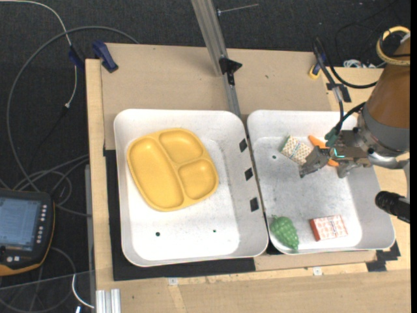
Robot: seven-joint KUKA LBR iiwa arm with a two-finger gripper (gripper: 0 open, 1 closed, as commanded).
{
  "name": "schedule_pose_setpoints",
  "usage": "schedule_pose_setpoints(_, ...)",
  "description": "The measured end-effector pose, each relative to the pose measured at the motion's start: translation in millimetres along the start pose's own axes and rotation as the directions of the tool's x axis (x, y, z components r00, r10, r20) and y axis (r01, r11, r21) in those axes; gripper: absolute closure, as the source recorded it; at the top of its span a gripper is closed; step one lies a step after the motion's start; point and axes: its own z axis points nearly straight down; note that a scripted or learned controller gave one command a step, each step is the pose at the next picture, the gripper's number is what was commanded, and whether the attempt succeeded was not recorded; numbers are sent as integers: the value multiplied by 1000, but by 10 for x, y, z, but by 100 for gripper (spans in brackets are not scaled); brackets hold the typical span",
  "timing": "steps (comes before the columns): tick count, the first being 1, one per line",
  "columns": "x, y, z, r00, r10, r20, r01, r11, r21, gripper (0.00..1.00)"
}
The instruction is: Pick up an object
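Reaching in from the right, the arm [391, 103] hangs over the right bin [365, 126], its grey wrist and orange band above the bin's upper right part. The end effector [326, 162] points leftward and down over the upper middle of that bin. Its fingers are dark and seen against the speckled bin floor; whether they are spread or closed I cannot tell, and nothing can be made out between them.

Three things lie in the right bin. A small patterned packet [296, 148], white with pale checks, sits tilted just to the left of the end effector, very near its tip; whether they touch is unclear. An orange piece [317, 140] shows just above the end effector, between it and the packet, partly hidden by the wrist. A red box [328, 227] lies flat near the bin's lower edge, well apart from the end effector and below it. A green knobbly object [285, 232] rests at the bin's lower left corner, close to the rim and left of the red box.

The left bin [130, 227] holds a yellow tray [171, 168] with three compartments, lying in its upper left part, well apart from the arm. Both bins stand side by side on the desk [163, 77], with black clips [248, 173] along the seam between them. A metal pole [207, 18] rises from the desk's far edge.
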Motion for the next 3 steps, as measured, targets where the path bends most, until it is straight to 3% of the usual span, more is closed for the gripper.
schedule_pose_setpoints(1, -1, 1, 0, 1000, 0, 0, 0, 1000, -1, 0)
schedule_pose_setpoints(3, -29, 78, 1160, 1000, 1, -1, -1, 1000, 7, 0)
